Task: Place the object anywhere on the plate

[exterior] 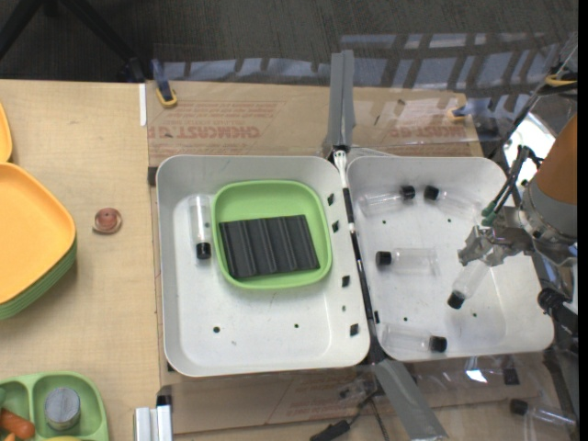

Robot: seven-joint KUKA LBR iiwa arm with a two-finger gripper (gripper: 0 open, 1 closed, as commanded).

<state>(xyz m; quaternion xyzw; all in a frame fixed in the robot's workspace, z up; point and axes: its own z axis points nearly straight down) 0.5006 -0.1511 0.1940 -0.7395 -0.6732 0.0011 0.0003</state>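
Dark ridged block (271, 246) on green plate (272, 197)

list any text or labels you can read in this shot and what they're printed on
"CHEMCAST" or close to it, in red print that reads upside down and mirrored, on the cardboard sheet behind the left bin; the letters are blurred, so the reading is uncertain.
A fainter red print on the cardboard behind the right bin: too blurred to read.
The green plate and the tubes show no readable text.
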